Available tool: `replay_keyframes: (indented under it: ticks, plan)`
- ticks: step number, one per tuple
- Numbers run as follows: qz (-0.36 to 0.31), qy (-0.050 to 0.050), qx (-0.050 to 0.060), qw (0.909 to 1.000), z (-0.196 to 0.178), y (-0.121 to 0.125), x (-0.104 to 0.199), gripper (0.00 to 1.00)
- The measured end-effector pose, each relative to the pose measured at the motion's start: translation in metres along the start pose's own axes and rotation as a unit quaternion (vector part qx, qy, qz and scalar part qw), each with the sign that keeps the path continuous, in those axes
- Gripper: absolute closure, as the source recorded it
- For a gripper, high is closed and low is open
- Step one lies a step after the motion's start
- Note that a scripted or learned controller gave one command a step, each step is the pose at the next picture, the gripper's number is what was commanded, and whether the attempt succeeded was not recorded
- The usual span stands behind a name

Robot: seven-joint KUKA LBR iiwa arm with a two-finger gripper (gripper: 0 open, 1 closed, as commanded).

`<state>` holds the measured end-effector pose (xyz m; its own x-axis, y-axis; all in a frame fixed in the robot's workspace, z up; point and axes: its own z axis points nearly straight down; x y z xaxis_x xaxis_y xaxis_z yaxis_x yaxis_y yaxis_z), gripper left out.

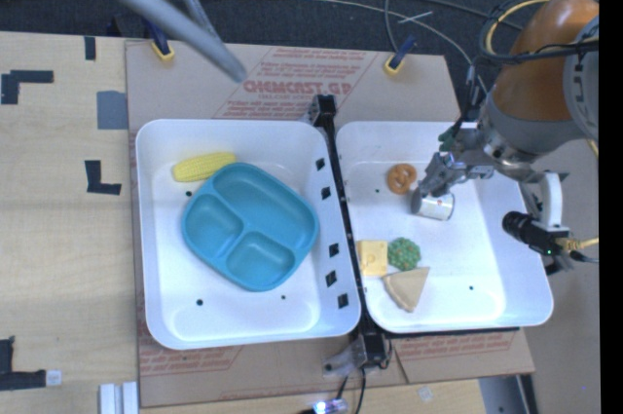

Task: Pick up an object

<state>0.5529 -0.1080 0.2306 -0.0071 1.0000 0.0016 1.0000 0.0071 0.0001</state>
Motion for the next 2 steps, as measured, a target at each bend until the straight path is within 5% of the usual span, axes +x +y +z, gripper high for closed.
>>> replay_keyframes:
  ticks: [2]
  plan:
    - [0.0,0.0,0.0,1.0,0.001,0.042,0.104,1.0]
